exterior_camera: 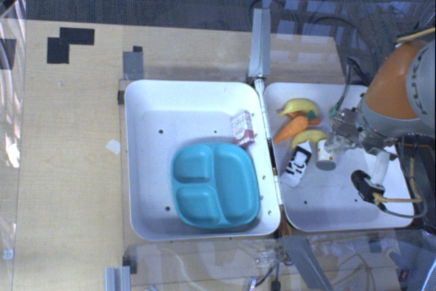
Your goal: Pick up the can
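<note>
Left white bin [146, 146]: can [242, 128] on its side by right wall, long axis roughly vertical in view. Claw [327, 155] over right bin; finger state unclear.

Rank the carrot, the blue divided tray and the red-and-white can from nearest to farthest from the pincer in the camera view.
Measured from the pincer in the right bin:
1. Carrot, right bin, left of the pincer.
2. Can, left bin's right wall.
3. Blue tray, left bin's middle.
</note>
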`<state>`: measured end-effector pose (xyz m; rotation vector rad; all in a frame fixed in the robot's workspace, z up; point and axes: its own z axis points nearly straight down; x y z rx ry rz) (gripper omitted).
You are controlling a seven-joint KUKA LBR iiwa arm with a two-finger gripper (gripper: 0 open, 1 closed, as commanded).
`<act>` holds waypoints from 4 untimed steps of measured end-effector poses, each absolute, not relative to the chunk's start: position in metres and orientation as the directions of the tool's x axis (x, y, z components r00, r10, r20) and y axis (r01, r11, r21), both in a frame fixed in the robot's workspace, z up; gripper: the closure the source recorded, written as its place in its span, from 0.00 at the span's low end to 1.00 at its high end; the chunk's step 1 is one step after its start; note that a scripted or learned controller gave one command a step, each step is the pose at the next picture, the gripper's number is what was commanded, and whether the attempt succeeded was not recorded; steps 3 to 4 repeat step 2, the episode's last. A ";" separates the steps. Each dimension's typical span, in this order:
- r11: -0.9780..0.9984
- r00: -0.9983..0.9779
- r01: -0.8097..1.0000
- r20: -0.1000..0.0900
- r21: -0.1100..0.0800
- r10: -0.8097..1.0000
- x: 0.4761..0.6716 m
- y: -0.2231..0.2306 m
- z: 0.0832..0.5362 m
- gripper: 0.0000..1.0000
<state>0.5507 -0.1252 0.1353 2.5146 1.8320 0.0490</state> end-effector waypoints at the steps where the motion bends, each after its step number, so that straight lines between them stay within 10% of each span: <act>1: -0.362 0.362 0.932 0.001 0.003 0.932 0.554 -0.103 0.145 1.00; 2: -0.358 0.358 0.934 0.003 0.004 0.934 0.593 0.011 0.230 1.00; 4: -0.358 0.358 0.934 0.003 0.004 0.934 0.593 0.011 0.230 1.00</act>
